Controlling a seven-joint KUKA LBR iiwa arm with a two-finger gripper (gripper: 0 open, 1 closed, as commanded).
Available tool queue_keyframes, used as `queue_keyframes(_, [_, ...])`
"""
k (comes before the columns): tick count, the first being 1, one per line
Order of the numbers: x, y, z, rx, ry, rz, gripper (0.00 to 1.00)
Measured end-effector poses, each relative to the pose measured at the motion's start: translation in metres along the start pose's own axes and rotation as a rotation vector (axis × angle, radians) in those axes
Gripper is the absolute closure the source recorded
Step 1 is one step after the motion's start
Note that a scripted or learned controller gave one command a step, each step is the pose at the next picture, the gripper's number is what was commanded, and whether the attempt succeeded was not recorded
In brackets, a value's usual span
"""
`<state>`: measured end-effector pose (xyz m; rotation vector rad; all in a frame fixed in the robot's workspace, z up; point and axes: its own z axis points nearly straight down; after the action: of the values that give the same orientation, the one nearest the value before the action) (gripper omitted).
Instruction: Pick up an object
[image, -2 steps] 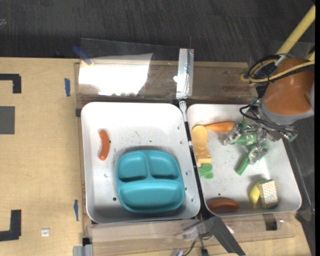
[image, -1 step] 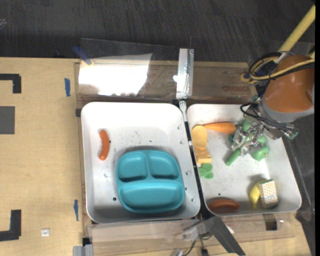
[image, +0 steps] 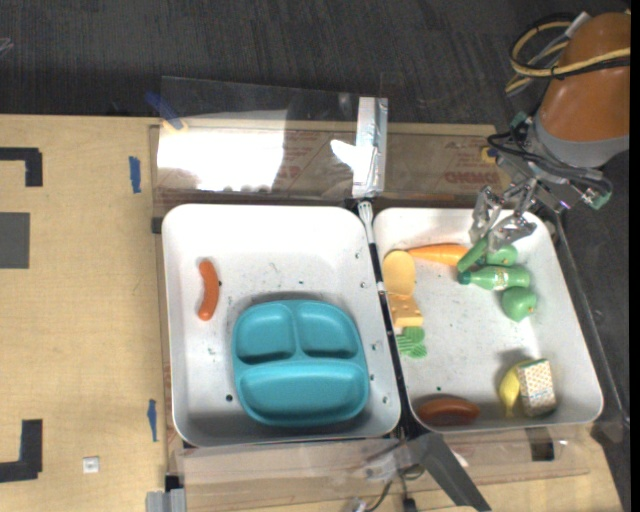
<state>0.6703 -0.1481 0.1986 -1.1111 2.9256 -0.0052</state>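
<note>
Above the right-hand shallow white bin (image: 575, 330), toward its one o'clock corner, the grey KUKA arm with an orange band (image: 590, 85) is seen reaching down, its two-finger metal gripper (image: 497, 228) lowered to the contents. Whether the fingers are parted or clenched cannot be told from this angle, and nothing is clearly shown held between them. The gripper tip is pictured just over, possibly touching, the upper end of a glossy green plastic toy vegetable (image: 497, 274), which lies at about two o'clock in that bin. An orange plastic carrot (image: 437, 254) is laid just to the nine o'clock side of the gripper, its point toward the bin's centre wall. A yellow and orange plastic corn-like piece with a green frilled end (image: 403, 298) is set along the nine o'clock wall. At five o'clock a yellow item beside a pale patterned block (image: 530, 386) is seen, and a dark red oval piece (image: 447, 409) rests at six o'clock.

The left-hand shallow white bin (image: 185, 250) is occupied by a teal plastic divided tray (image: 298, 360) at its five o'clock side and an orange toy sausage (image: 207, 289) near nine o'clock, well apart from the arm.
</note>
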Motion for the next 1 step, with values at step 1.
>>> queue_keyframes(1, [-0.0179, 0.0211, -0.0594, -0.005, 0.001, -0.166, 1.0])
